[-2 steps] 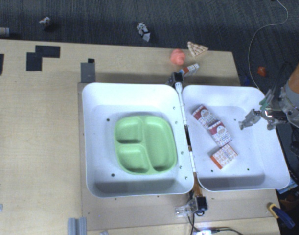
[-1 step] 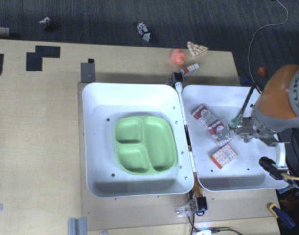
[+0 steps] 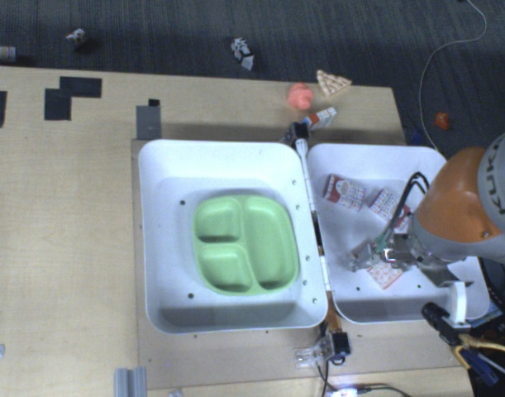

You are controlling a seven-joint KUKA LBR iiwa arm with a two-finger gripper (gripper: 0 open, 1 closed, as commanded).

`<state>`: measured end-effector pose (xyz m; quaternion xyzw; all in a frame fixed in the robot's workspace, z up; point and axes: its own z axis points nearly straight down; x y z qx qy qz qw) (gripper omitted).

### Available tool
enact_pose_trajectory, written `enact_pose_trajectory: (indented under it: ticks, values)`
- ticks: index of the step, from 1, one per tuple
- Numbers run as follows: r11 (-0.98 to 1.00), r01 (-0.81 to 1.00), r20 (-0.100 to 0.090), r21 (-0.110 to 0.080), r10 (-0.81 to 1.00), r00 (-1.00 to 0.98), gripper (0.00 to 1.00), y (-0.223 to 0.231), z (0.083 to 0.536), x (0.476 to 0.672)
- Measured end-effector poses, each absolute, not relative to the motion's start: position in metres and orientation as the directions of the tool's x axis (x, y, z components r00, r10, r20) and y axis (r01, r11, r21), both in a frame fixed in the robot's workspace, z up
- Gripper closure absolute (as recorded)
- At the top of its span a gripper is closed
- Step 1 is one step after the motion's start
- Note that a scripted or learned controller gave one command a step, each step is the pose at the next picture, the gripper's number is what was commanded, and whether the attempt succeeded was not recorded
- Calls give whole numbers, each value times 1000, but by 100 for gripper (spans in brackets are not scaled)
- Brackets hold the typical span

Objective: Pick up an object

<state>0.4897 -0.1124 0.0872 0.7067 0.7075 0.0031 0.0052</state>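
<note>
Low inside the right bin point(image 3: 351, 304), the gripper point(image 3: 369, 255) hangs over the white floor, its metal fingertips small and blurred, so it cannot be told whether they stand apart or closed, nor whether anything sits between them. Just beside the tips, on the side away from the left bin point(image 3: 153, 222), lies a flat red-and-white card point(image 3: 386, 274), partly covered by the wrist. Toward the far wall of the right bin rest a red-and-white packet point(image 3: 344, 192) and a paler printed packet point(image 3: 382, 201), both flat and rectangular; their print is too small to read. The arm's grey body with its glossy orange band point(image 3: 450, 201) hides the right bin's outer side. The left bin, smooth white plastic with rounded corners, holds a pale green divided tray point(image 3: 245, 243) with three compartments. Beyond the right bin's far rim, on the wooden bench point(image 3: 62, 246), sit a pink ball point(image 3: 300, 96) and a triangular pizza-slice toy point(image 3: 333, 82).
</note>
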Motion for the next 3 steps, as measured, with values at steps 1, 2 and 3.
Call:
enact_pose_trajectory:
  ticks: [1, 2, 3]
  values:
    - [3, 1000, -5, 18, 1000, -3, 100, -113, 98, 492]
    - [4, 1000, 1, 4, 1000, -4, 100, -36, 185, 488]
    - [5, 1000, 1, 3, 1000, -5, 100, 34, 184, 490]
